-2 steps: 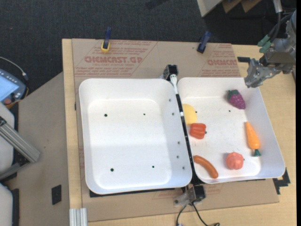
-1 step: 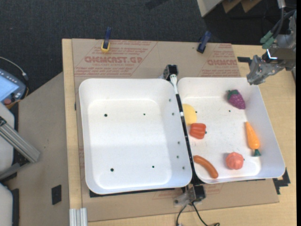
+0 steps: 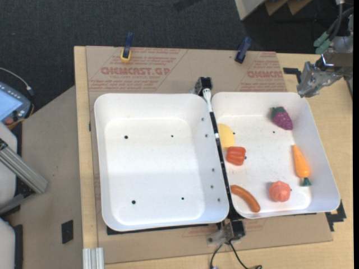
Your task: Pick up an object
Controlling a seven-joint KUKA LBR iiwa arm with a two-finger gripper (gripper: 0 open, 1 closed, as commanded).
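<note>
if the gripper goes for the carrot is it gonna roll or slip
The carrot looks like smooth, glossy toy plastic, so it is probably stiff, light and a bit slippery. Its rounded, tapered body lies flat near the right bin's wall, so a push from the side would likely roll it in a curve. Squeezed near the narrow end, it may squirt out; mid-body seems safer.

Robot hardware at the upper right of the bench

The gripper (image 3: 309, 83) was a small metal part of dull grey, with an angular, blocky outline and paler glints on its edges. Above it sat darker fittings, and a bundle of cables (image 3: 331, 35) ran up from them: thin black leads beside pale green ones, looping toward the top corner. Finer details were too small to tell.
</note>
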